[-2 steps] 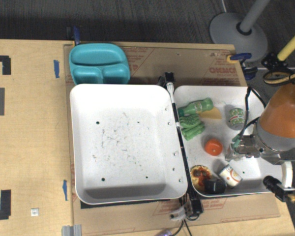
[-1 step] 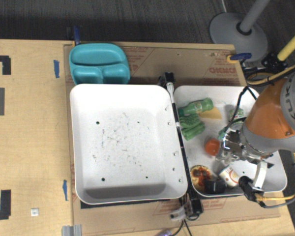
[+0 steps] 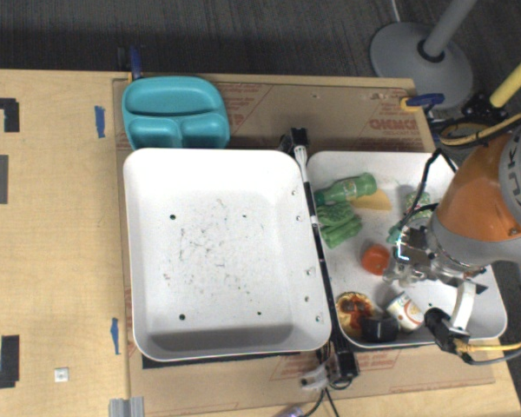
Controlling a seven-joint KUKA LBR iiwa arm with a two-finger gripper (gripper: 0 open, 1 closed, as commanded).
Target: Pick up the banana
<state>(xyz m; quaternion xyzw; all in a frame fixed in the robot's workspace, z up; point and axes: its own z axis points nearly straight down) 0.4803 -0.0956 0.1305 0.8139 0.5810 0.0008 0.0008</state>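
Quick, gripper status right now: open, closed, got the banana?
Gripper: low in the right bin, among the items; open or closed cannot be told, and no banana is seen in it.

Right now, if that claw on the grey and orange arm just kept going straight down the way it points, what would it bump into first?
Most likely the small white cup-like object with a red band, which lies just under the gripper near the front of the right white bin. Depth is hard to judge from above, so it might slip past onto the bin floor.
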